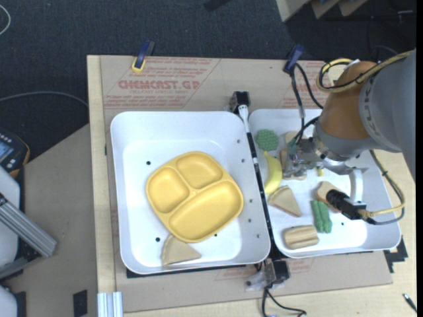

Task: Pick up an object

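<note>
Grey gripper point(295, 162) is hanging low in the right bin point(377, 240) beside the yellow banana point(271, 172), with the green round piece point(267, 139) near and the tan wedge point(285, 202) just below; whether it is apart or together cannot be told. Crowded items are risking a glancing, empty grasp. Arm bulk is hiding the bin's far corner.

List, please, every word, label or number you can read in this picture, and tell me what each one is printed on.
"CHEMCAST G P": large red letters on the brown protective sheet covering the bench behind the left bin.
Smaller red lines beneath it, and repeats of the print along the sheet's right and front edges: too small and blurred to read.
</note>
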Controlling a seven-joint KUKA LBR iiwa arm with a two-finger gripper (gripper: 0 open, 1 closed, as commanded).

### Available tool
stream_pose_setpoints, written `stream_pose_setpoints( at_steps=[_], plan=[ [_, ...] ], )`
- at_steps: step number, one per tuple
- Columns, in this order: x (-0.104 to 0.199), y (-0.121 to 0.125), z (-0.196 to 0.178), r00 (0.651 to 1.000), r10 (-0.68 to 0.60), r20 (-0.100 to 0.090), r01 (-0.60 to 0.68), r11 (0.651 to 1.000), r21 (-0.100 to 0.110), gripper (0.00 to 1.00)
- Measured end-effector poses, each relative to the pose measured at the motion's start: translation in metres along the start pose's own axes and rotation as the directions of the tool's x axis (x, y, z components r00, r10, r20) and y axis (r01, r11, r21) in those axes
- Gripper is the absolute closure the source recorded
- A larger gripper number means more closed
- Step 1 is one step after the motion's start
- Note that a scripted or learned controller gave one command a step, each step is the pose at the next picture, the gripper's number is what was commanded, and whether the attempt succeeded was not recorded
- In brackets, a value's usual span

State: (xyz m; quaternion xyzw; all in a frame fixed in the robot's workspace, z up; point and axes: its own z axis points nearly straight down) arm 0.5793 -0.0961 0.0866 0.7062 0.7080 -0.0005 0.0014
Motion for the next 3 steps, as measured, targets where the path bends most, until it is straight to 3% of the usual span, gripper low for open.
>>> stream_pose_setpoints(
  at_steps=[1, 2, 3],
  plan=[
    [0.101, -0.026, -0.105, 1.000, -0.008, -0.006, 0.008, 1.000, -0.007, 1.00],
    [0.177, -0.065, -0.203, 1.000, -0.009, -0.008, 0.009, 1.000, -0.009, 1.00],
    [0.174, -0.087, -0.337, 1.000, 0.000, -0.007, 0.000, 1.000, -0.016, 1.00]
  ],
)
